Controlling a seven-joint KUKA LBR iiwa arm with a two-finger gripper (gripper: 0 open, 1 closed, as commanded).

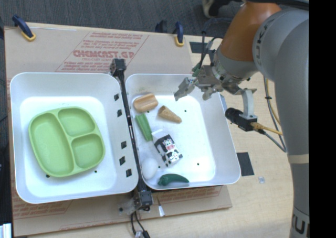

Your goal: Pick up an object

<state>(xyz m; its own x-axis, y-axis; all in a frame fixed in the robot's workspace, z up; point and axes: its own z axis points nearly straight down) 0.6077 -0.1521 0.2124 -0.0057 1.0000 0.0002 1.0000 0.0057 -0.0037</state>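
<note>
I see the gripper (197, 89) hanging over the far right corner of the right bin (223, 145), its two fingers spread apart with nothing between them. The objects lie below and to its left: a bread roll (145, 103) near the bin's far left, a tan wedge (170, 115) just beside it, a green stick (143, 126) along the left wall, a black-and-white toy (169, 150), possibly a cow, in the middle, a white egg (149, 168) and a dark green pepper (173, 180) at the near edge. The left bin (21, 142) holds a green divided plate (66, 141).
</note>
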